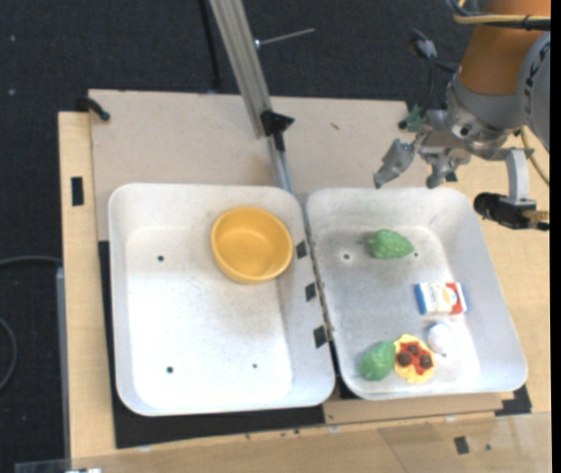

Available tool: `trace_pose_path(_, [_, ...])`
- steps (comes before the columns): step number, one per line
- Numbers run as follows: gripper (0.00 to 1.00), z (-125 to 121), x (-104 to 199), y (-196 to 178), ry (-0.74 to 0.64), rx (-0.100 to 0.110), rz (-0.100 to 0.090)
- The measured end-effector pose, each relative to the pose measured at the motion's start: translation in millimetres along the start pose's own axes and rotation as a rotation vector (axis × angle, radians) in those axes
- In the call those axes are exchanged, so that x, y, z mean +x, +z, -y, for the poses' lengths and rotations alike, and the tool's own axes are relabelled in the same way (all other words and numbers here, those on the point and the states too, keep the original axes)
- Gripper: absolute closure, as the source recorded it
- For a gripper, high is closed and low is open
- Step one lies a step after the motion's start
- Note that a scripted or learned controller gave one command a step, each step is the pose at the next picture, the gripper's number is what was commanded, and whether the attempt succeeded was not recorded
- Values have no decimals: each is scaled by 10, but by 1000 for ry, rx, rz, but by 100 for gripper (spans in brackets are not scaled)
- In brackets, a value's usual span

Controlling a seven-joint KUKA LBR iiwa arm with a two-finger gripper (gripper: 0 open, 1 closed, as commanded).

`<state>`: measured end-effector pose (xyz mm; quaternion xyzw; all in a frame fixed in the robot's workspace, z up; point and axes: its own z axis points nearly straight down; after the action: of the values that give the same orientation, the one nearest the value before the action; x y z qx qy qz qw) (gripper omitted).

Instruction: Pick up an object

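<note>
Two white bins sit side by side on the surface [78,294]; you have the claw [416,168] poised above the far rim of the right bin [492,264], its fingers spread apart and nothing between them; so the step in hand looks like the approach, with no grasp made yet. Your candidates all lie in that right bin: a green lump [389,244] nearest the claw, a small red, white and blue carton [440,298] toward the middle, and at the near end a second green piece [379,360] just beside a red and yellow toy [414,358]; a yellow bowl [251,244] rests in the left bin [142,363]. I judge the nearest green lump the easiest pick; your next move calls for travelling inward over it, descending with the fingers straddling it, then closing.
</note>
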<state>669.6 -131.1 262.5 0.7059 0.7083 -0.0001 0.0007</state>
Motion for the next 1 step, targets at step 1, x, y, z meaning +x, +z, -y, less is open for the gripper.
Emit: trace_pose_path(1, [0, 1, -5, -1, 0, 0, 1])
